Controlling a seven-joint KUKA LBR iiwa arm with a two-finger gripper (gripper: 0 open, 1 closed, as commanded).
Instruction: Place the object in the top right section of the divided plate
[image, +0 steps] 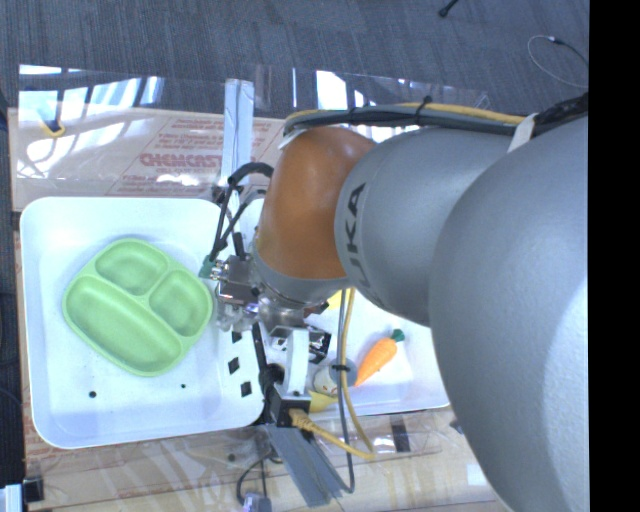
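Carrot (377, 361) (orange) — right bin, off plate (137, 304)

Matt green plastic divided plate (138, 304), smooth glossy white bin (50, 300), satin grey arm (500, 290) casing.

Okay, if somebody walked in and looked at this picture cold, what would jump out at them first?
The huge grey arm with its orange band would, reaching in from the right and covering much of the right bin. Next comes the green divided plate, lying in the left white bin with nothing in its sections. Last, a small orange toy carrot peeks out under the arm in the right bin.
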